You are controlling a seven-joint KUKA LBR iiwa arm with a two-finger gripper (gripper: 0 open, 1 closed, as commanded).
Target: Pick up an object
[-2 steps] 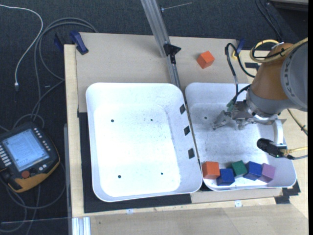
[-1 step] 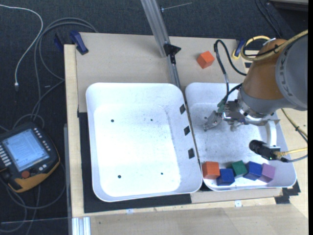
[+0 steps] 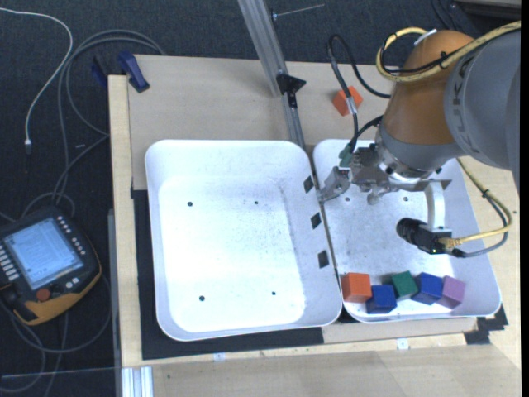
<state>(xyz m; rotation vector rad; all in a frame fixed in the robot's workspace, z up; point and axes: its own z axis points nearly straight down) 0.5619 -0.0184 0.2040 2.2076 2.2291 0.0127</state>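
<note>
Several small blocks lie in a row along the near wall of the right bin (image 3: pixel 483 246): an orange block (image 3: pixel 357 285), a blue block (image 3: pixel 382 298), a green block (image 3: pixel 404 284), a second blue block (image 3: pixel 430 287) and a purple block (image 3: pixel 453 289). My gripper (image 3: pixel 354 188) hangs over the far left part of that bin, well back from the blocks. Its two fingers stand apart, open, with nothing between them. The grey and orange wrist hides the bin's far right corner.
The left bin (image 3: pixel 165 222) sits beside the right one. Another orange block (image 3: pixel 344 102) rests on the bench behind the bins. A metal pole (image 3: pixel 264 31) slants down to the gap between the bins. A black module with a yellow cable (image 3: pixel 420 233) hangs below the wrist.
</note>
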